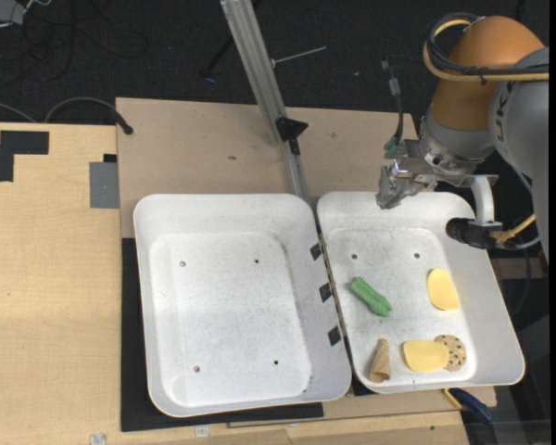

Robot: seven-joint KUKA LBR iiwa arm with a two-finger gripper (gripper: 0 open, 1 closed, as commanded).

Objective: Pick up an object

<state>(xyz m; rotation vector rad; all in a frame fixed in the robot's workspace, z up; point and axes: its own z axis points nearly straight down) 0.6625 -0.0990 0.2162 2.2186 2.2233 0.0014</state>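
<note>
In the camera view, the gripper (390,196) hangs over the far rim of the right bin (500,364); if it is released or clenched, I cannot tell. The green object (371,297) lies mid-bin, probably light and a little soft; take it across its narrow middle.

We cannot tell how the gripper (390,196) fingers stand; the cookie (452,351) lies partly under a yellow piece (424,356).

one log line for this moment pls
pincer: over right white bin's far rim, holding nothing | in bin: green pickle-shaped toy, two yellow pieces, cookie, cone | pick: not started
</note>
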